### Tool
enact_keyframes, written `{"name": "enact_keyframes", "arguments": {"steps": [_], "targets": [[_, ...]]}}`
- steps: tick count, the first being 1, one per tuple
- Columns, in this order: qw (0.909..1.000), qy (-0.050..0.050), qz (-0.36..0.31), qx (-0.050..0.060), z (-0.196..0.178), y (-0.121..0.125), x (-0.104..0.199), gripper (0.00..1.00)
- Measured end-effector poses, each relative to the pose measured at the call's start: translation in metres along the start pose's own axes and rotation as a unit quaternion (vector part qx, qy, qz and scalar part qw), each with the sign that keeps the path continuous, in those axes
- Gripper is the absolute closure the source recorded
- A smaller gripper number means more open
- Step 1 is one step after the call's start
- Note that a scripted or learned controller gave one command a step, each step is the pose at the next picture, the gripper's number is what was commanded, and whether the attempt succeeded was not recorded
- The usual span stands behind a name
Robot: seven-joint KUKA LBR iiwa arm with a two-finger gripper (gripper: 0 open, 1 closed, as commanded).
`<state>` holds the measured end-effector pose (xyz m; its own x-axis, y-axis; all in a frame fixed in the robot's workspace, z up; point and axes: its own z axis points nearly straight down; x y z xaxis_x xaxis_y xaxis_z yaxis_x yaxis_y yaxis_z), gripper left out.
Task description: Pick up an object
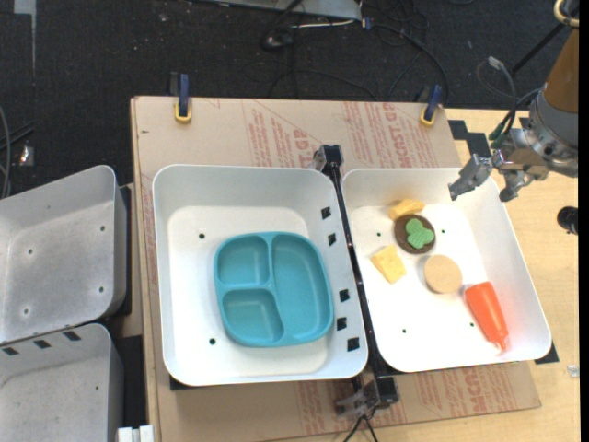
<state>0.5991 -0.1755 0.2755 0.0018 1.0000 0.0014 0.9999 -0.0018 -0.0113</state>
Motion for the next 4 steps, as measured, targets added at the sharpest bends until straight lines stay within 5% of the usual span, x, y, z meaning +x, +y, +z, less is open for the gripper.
{"name": "enact_keyframes", "arguments": {"steps": [1,4], "targets": [[1.0000,-0.001,-0.001,-0.006,-0.007,0.002,0.000,0.00],[1.0000,0.000,0.000,-0.004,0.170,-0.014,0.012,0.00]]}}
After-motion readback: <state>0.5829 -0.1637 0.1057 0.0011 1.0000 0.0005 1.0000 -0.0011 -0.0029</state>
